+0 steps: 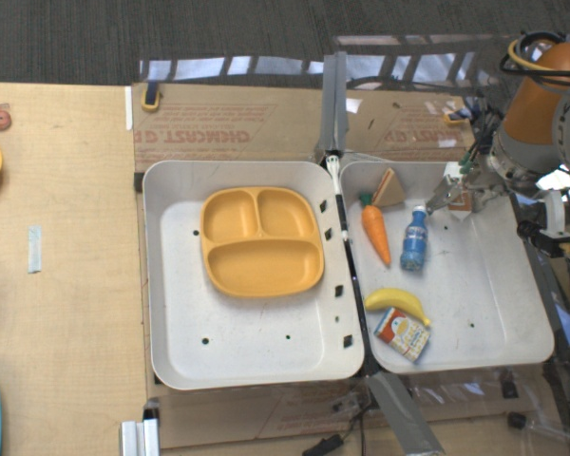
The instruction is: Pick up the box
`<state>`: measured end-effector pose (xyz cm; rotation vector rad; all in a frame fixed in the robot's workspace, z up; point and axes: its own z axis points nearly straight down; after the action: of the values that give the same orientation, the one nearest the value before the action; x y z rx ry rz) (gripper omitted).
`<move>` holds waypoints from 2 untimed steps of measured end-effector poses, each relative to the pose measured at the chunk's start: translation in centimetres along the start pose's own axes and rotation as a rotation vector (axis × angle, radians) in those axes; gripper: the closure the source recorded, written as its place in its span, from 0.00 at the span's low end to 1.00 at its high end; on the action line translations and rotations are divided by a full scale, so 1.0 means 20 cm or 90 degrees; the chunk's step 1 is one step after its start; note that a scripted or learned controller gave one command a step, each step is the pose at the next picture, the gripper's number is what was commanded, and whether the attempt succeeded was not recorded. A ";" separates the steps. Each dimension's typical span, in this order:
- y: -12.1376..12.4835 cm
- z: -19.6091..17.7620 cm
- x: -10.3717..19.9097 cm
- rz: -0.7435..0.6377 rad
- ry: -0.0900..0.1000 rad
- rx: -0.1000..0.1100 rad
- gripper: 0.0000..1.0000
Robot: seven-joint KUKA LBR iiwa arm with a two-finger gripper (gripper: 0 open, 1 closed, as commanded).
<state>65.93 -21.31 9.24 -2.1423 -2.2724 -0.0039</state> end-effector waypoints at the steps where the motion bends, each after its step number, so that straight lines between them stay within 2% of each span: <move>1: 0.00 0.00 0.00 -0.024 -0.001 0.001 0.00; 2: 0.00 0.00 0.03 -0.044 -0.011 -0.006 0.00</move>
<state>65.85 -20.70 9.18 -2.0754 -2.3581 0.0025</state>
